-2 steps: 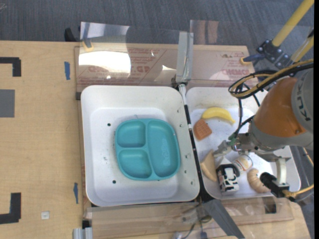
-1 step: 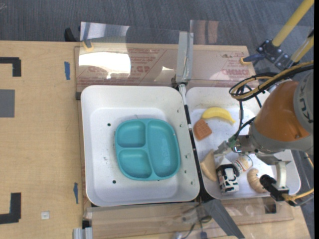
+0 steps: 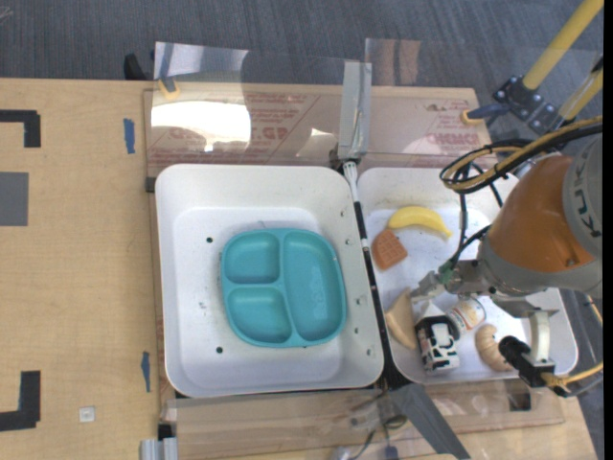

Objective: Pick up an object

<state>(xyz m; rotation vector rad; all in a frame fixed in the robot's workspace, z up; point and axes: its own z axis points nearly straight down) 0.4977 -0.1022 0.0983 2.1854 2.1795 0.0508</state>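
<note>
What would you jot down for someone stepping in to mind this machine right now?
Pincer: low in the right bin, over the clutter; open or shut, cannot tell.
Right bin holds a banana, an orange waffle-like piece, a tan wedge and a mushroom-like piece.
Left bin holds a teal divided plate.
Done: nothing visibly lifted.
Left: grasp one object and raise it.

The arm (image 3: pixel 551 233) shows a fat, rounded orange band, glossy, sitting above a grey metal wrist section. Black and yellow cables (image 3: pixel 479 166) loop off its upper side. At the tip, the gripper (image 3: pixel 436 338) is black-and-white, blocky, with pale fittings beside it.
</note>
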